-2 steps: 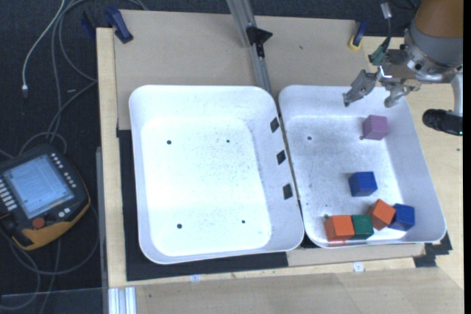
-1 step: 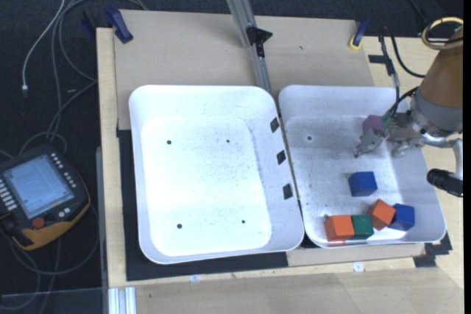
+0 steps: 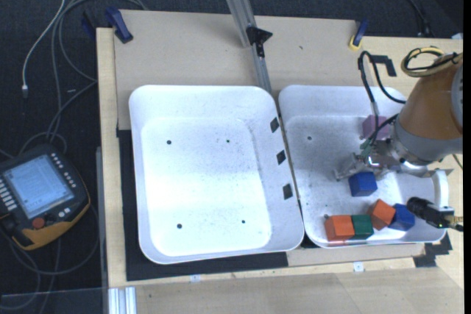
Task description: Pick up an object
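Camera view | tool [image 3: 358,167] above blue block [image 3: 363,184] — orange block [image 3: 383,212] near

The arm [image 3: 434,121] is cut off by the right edge of the view, so its upper links cannot be assessed. Its wrist covers part of the right bin [image 3: 316,114], and the bin floor beneath it is hidden. A purple object [image 3: 368,126] is partly concealed behind cables and the wrist; its shape cannot be determined. The gripper [image 3: 360,167] sits low over a blue block [image 3: 363,184], but whether it touches the block is too small to tell. A second blue block [image 3: 403,216] is partly hidden behind an orange block [image 3: 383,212].
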Tool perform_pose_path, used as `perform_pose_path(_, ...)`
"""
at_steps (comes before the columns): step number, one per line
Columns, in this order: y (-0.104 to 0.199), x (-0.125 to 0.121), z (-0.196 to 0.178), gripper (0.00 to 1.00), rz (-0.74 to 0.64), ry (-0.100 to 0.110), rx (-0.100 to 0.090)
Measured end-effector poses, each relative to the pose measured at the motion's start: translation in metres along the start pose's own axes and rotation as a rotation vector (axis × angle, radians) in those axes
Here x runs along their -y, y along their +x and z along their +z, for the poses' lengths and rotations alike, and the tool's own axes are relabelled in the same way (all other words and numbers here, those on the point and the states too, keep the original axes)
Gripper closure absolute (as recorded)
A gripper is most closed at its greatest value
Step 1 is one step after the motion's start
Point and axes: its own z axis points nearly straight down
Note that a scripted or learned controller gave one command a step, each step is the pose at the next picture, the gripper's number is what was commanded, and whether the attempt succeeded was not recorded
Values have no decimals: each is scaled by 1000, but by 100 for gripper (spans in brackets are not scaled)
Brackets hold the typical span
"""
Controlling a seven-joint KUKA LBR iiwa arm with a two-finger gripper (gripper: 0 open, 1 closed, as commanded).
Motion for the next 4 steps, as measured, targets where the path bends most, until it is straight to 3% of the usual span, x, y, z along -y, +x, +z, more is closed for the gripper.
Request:
perform_pose_path(1,-2,-3,-13,100,0,-10,4)
perform_pose_path(2,85,-35,-24,100,-8,-10,0)
perform_pose_path(3,173,-66,-106,100,-9,-17,2)
perform_pose_path(4,237,-35,-101,100,-7,-2,1)
